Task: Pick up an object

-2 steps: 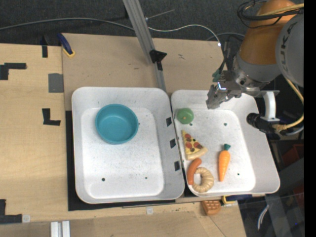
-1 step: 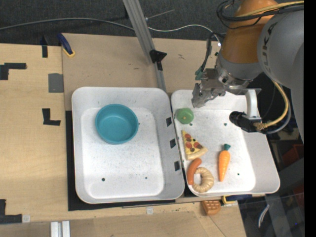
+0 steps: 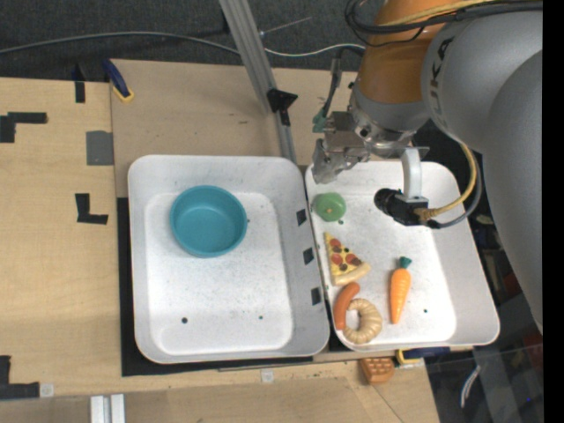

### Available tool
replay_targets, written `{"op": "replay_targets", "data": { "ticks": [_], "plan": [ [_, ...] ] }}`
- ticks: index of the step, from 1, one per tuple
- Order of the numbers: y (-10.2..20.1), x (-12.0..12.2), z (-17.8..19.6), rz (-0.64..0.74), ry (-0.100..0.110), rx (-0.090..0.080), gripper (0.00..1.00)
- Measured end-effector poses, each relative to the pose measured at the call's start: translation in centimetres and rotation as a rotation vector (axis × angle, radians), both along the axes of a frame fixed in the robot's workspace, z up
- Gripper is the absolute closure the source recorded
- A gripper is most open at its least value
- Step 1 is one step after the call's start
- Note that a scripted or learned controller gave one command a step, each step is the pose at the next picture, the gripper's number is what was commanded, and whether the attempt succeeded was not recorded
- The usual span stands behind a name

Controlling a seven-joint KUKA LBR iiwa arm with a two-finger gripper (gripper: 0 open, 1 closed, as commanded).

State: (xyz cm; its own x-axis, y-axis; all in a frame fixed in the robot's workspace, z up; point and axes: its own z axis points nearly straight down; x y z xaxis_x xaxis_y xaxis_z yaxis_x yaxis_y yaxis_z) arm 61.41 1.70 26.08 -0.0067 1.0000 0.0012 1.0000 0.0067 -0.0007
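In the right bin (image 3: 441, 236) lie a green round piece (image 3: 330, 205), a pizza slice (image 3: 343, 257), a carrot (image 3: 399, 292), a red sausage (image 3: 345, 300) and a beige ring-shaped pastry (image 3: 363, 321). My gripper (image 3: 324, 167) hangs over the bin's far left corner, just above and beyond the green piece. I see nothing held in it. The left bin (image 3: 264, 307) holds a blue bowl (image 3: 208, 220).
A slanted metal pole (image 3: 256, 60) rises behind the bins near the gripper. The arm's grey body and cables fill the upper right. An orange block (image 3: 377, 370) sits on the bench in front of the right bin. Black tape marks lie on the bench at left.
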Motion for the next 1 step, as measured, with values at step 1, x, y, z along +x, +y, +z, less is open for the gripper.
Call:
{"op": "replay_targets", "data": {
  "ticks": [1],
  "plan": [
    [4.71, 1.46, -1.77, -0.001, 0.001, -0.001, 1.0]
  ]
}}
